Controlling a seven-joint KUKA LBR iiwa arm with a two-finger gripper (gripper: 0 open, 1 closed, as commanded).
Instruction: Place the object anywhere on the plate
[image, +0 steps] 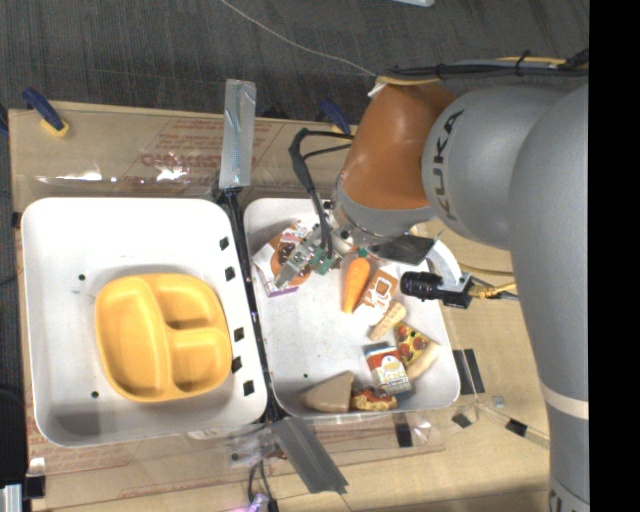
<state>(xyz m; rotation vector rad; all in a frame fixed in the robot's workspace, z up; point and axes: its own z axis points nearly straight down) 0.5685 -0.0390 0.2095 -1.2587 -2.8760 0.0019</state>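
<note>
A yellow plate (160, 332) with several compartments lies in the left bin (60, 240). My gripper (302, 256) hangs low over the upper left corner of the right bin (310, 340), under the orange wrist band. Right beneath it lies a small red and white toy item (281, 270), partly hidden by the gripper. An orange toy carrot (355, 284) lies just right of the gripper, beside a brown box (379, 291).
More toy food fills the right side of the right bin: a tan piece (388, 320), a pizza slice (415, 350), a small can (388, 368) and a bread wedge (330, 393). A black divider (246, 300) runs between the bins. The big arm body overhangs the right.
</note>
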